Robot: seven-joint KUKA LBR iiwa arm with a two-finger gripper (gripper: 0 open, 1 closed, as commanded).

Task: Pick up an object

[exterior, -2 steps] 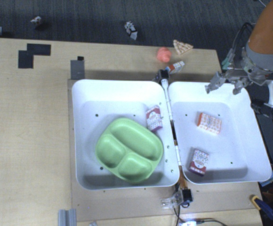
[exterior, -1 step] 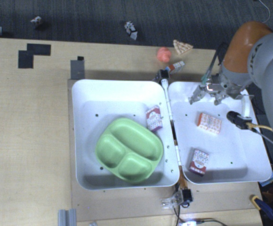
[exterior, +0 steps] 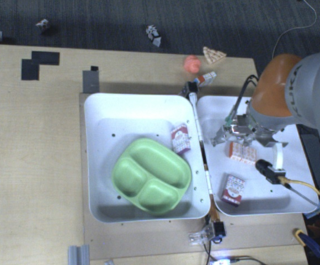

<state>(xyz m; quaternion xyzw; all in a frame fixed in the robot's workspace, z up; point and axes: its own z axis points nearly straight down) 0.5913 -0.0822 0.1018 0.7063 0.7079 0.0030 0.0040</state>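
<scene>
White plastic makes up both shallow bins, and the work sits in the right bin (exterior: 218,110), where the gripper (exterior: 241,137) hangs low over an orange-and-white packet (exterior: 244,154). The arm (exterior: 309,87) bends in from the right with its orange band (exterior: 271,93) tipped toward the bin, which puts the wrist almost straight above the packet; I take that as a top-down approach, the sensible line for something lying flat on the floor of a bin.

Whether the gripper is released or clenched I cannot tell, since its own body hides the tips from this high slant. Nor can I say if it touches the packet or only hovers just above it, so the pick counts as not yet shown.

A second small thing, a red-and-white carton (exterior: 233,189), lies nearer the front wall of the same bin, apart from the packet and clear of the gripper (a fair fallback target, as the task names no particular object).

Across the shared wall, the left bin (exterior: 102,117) holds a green divided plate (exterior: 152,174), lying tilted across the floor, and a red-and-white sachet (exterior: 180,138) close against the dividing wall. That wall would likely crowd a grasp on the sachet, which may be why the open-lying packet is the one being addressed.
</scene>
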